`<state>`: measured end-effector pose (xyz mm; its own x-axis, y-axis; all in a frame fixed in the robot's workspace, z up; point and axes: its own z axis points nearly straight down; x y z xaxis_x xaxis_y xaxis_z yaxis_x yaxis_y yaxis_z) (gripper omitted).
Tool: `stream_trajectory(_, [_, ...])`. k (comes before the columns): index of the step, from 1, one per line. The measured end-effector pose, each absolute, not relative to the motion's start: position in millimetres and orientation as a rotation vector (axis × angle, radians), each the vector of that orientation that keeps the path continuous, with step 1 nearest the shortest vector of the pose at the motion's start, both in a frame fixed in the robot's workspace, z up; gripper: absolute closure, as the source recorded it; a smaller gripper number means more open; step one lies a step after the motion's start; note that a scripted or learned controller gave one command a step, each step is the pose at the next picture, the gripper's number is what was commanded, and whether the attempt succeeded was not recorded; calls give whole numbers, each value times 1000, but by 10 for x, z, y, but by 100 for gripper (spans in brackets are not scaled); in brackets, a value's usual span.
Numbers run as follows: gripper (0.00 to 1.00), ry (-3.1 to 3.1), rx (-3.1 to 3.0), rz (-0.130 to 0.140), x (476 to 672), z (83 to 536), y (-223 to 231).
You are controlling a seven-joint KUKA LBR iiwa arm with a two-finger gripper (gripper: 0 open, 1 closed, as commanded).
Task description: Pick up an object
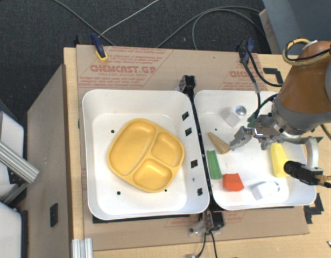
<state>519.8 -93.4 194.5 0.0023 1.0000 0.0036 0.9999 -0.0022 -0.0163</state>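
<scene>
The claw (241, 138) hangs low over the right bin (219, 198), reaching in from the right under the grey arm with its orange band (308, 79); whether it is spread or pressed together cannot be told from this slant, and nothing shows between its tips. Just to its left, nearly touching, lies a tan cone-shaped piece (219, 143); below and to the left of the claw a green bar (212, 164) lies along the bin's left wall; lower still, a red block (233, 182) sits beside the green bar's lower end. Above the claw and slightly to its left rests a small grey round thing (240, 111) next to a white scrap (230, 118). To the right of the claw a yellow cylinder (277, 159) lies near the arm's body; below it, a white object (266, 188) lies on the bin floor. Well away to the left of the claw, the left bin (95, 144) holds a yellow divided plate (146, 155); both bins stand on the brown surface (74, 117).
</scene>
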Motion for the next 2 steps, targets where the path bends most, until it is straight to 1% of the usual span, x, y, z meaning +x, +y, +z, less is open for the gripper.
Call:
stream_trajectory(1, [0, -2220, -2219, 1, 5229, 2012, -933])
stream_trajectory(2, [0, -2217, -2218, 3, 5206, 1593, -949])
